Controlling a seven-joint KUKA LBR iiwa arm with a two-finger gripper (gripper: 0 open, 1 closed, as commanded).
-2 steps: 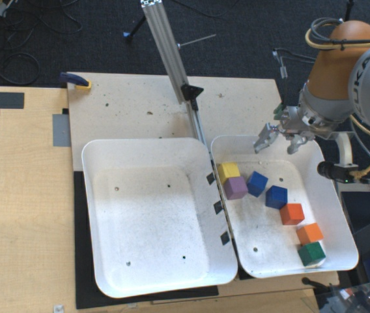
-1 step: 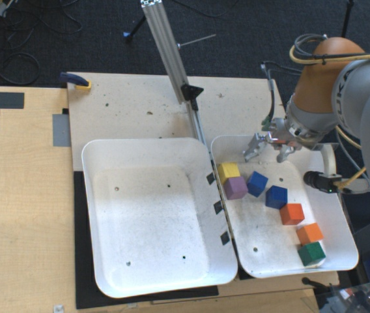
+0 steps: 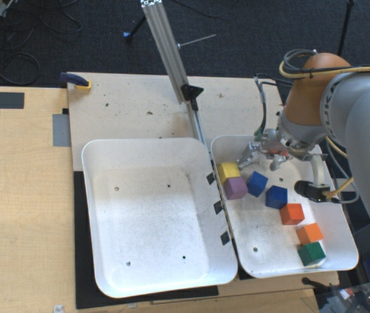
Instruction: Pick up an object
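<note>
Step in hand: approach. The claw hangs over the far end of the right-hand shallow white plastic bin, with no object between its parts, so the pick is judged not yet made.
Claw state: cannot tell. The metal parts under the orange-banded grey arm are a small tangle at this size, and spread or pressed together cannot be read off.
Candidate objects: all seven lie in the right bin. A yellow cube and a purple cube touch each other against the bin's left wall, at its far half.
Candidate objects, middle: two blue cubes, one just beside the purple cube, the other next along toward the near right corner.
Candidate objects, near end: a red-orange cube, a lighter orange cube and a green cube run in a line to the near right corner.
Nearest to claw: the yellow cube and the first blue cube, both just beside and below it in the view.
Left bin: plain white floor with dark specks.
Next move calls for: choosing one cube, centring over it, and a straight descent. The blue cube near the claw looks freer on its sides than the yellow-purple pair, which crowd the wall.
Risk: a cube pushed aside, not gripped.
</note>
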